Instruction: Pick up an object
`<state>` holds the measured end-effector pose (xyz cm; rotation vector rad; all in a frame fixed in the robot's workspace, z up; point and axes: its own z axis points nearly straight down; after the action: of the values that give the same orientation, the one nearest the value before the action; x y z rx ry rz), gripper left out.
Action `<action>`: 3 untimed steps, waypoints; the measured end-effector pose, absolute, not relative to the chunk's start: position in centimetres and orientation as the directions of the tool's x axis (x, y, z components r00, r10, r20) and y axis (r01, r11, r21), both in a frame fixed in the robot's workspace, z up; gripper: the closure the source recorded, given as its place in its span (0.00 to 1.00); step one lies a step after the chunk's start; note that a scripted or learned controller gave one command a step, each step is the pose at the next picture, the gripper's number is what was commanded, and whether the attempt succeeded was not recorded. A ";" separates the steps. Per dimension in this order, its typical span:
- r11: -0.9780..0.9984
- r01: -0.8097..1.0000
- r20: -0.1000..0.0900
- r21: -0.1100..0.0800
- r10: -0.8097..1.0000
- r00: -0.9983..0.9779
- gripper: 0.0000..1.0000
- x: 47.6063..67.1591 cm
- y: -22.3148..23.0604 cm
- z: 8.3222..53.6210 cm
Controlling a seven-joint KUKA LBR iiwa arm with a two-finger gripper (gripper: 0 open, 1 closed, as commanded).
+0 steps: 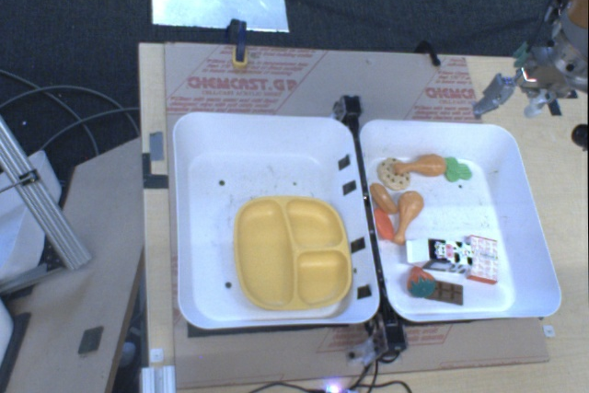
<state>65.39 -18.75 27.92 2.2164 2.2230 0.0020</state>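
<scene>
Item: toy drumstick, centre-left of the right bin, touching a second drumstick and an orange piece. You can expect light, rigid, rather slick plastic; take it across the narrow shank, not the bulb. Alternates: cookie, milk carton, chocolate bar. Left bin: yellow divided plate. Gripper: upper right of frame, above the counter beyond the bin's far rim, fingers spread, nothing between them.

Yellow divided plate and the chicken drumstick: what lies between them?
In the camera view, the adjoining bin walls with black clips separate the yellow divided plate and the chicken drumstick; an orange carrot piece lies beside the drumstick.
</scene>
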 end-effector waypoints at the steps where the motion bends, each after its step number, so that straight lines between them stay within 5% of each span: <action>1: 0.008 1.000 0.004 -0.006 1.000 -0.008 0.00 60.3 -11.1 7.7; 2: 0.004 1.000 0.000 0.005 1.000 -0.004 1.00 60.6 -11.5 9.6; 3: 0.004 1.000 0.000 0.005 1.000 -0.004 0.00 60.6 -11.5 9.5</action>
<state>60.63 -11.51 9.54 2.2151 2.2231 0.0049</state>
